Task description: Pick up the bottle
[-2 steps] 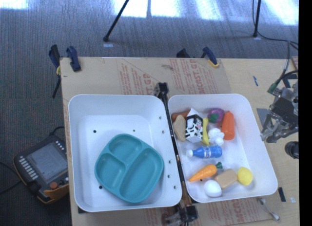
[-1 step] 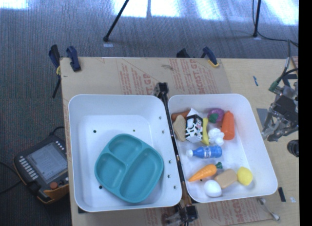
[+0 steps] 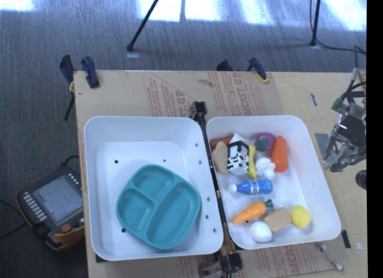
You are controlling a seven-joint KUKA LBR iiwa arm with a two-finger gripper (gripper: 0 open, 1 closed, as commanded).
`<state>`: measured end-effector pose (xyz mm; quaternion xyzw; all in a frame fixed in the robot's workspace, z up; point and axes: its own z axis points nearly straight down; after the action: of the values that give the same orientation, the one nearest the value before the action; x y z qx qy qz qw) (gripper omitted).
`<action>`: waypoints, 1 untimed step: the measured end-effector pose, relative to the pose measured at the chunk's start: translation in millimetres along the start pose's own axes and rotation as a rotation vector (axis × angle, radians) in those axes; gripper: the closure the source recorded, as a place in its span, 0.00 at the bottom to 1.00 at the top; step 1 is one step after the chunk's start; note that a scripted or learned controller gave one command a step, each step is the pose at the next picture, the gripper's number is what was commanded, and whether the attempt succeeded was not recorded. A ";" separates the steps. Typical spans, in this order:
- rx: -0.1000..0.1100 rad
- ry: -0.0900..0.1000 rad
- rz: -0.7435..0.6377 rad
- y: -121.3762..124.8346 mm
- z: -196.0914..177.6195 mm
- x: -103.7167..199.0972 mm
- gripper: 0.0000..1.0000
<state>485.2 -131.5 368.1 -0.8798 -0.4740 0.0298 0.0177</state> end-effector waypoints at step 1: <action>0.002 -0.003 -0.014 -0.1 -7.7 0.9 1.00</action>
<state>486.2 -130.7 375.7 -0.8765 -0.4800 0.0313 0.0180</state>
